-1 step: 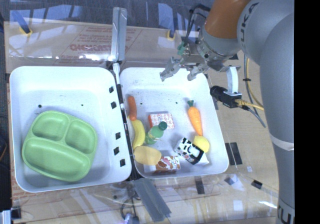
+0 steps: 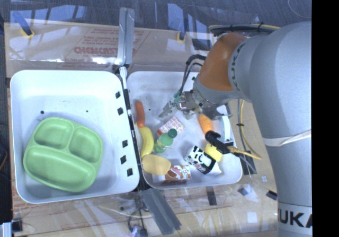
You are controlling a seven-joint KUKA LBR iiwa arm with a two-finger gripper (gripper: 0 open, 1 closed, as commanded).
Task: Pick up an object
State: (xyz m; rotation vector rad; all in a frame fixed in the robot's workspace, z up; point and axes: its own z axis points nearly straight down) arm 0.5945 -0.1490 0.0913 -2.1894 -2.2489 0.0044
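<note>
The grey arm (image 2: 275, 98), with its orange band, rises closest to the lens and covers the 3 o'clock side of the scene. It reaches down into the right bin (image 2: 159, 79). Its gripper (image 2: 177, 105) hangs a little toward 12 o'clock from that bin's middle. Whether it is open or closed cannot be told from here, and nothing can be seen held in it.

All the loose things to pick lie in the right bin.
- A small red-and-white packet (image 2: 170, 124) lies just at the gripper's 6 o'clock, close under it.
- An orange carrot-like piece (image 2: 205, 123) lies at its 4 o'clock, partly under the wrist.
- A thin red-orange stick (image 2: 139, 113) lies at the 9 o'clock wall.
- A banana (image 2: 146, 141) runs on from the stick's lower end toward 7 o'clock.
- A green bottle (image 2: 165, 140) lies just beside the banana on its 3 o'clock side.
- A rounded yellow piece (image 2: 156, 164) sits at the bin's 7 o'clock corner.
- A second red-and-white packet (image 2: 177, 174) touches that yellow piece, against the 6 o'clock wall.
- A black-and-white thing (image 2: 198, 159) rests at 5 o'clock; its kind is unclear.

The left bin (image 2: 63, 85) holds a green divided tray (image 2: 62, 154), which sits in its 7 o'clock half, well apart from the gripper.
</note>
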